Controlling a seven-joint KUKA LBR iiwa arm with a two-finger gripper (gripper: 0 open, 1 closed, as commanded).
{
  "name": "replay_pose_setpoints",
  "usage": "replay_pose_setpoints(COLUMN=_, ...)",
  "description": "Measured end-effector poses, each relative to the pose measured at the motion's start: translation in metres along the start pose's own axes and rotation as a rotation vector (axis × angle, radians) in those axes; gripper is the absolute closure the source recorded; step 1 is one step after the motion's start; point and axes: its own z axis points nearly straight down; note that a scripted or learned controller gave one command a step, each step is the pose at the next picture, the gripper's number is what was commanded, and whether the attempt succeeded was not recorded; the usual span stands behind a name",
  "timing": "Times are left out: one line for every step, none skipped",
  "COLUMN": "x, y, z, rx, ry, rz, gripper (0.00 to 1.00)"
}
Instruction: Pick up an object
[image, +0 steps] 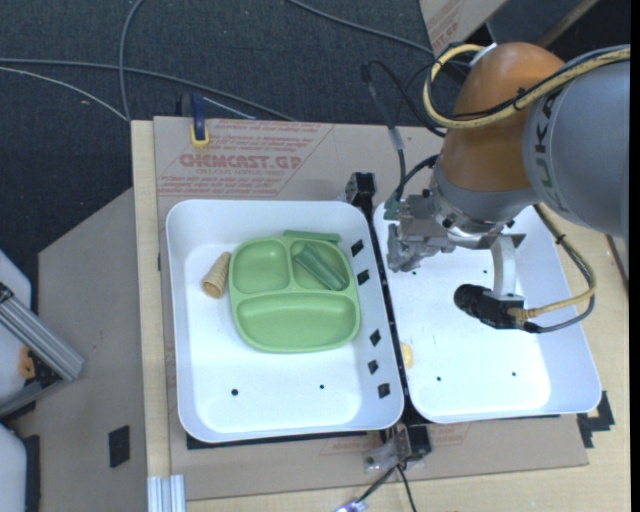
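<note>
Your two-finger gripper (408, 248) hangs low over the near-left part of the right white bin (520, 385), close beside the divider; whether it is released or clenched, you cannot tell from this angle, and nothing visible sits in it. Just left of it, across the divider, the green sectioned plastic plate (295, 295) lies in the left white bin (270, 400), a dark green oblong piece (320, 265) in its compartment nearest the gripper. Farther left, touching the plate's rim, lies a small tan cone (215, 275). You appear to be at the approach step; next, shift left over the divider, then descend.
</note>
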Motion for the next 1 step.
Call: replay_pose_setpoints(x=0.0459, y=-0.0167, z=0.0135, rx=0.002, ry=0.000, rz=0.000, gripper=1.00)
